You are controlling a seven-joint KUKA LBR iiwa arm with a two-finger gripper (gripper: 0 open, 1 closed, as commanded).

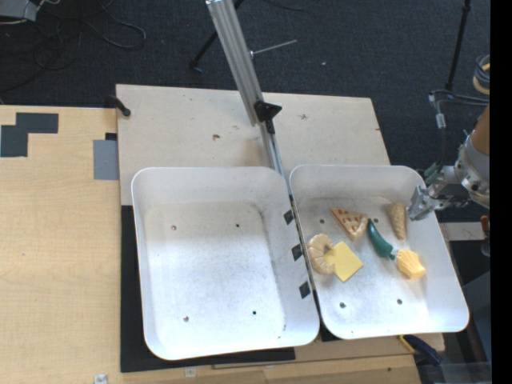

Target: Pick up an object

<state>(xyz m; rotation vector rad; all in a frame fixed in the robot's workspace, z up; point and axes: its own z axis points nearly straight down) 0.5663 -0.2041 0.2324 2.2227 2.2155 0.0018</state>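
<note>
The right white bin (360, 178) holds several small items. A triangular waffle-patterned piece (349, 220) lies near its middle. Beside it are a round tan piece (321, 251) and a yellow square (346, 262). A green-handled tool (381, 240) lies slanted, with a tan cone (397, 218) to its upper right and a small yellow piece (410, 263) below it. My gripper (422, 203) hangs at the bin's right rim, just right of the tan cone, and I see nothing between its fingers.
The left white bin (160, 186) sits beside the right one. A slanted aluminium rail (240, 62) runs from the top down to the gap between the bins. Cables and stand legs lie on the dark floor behind.
</note>
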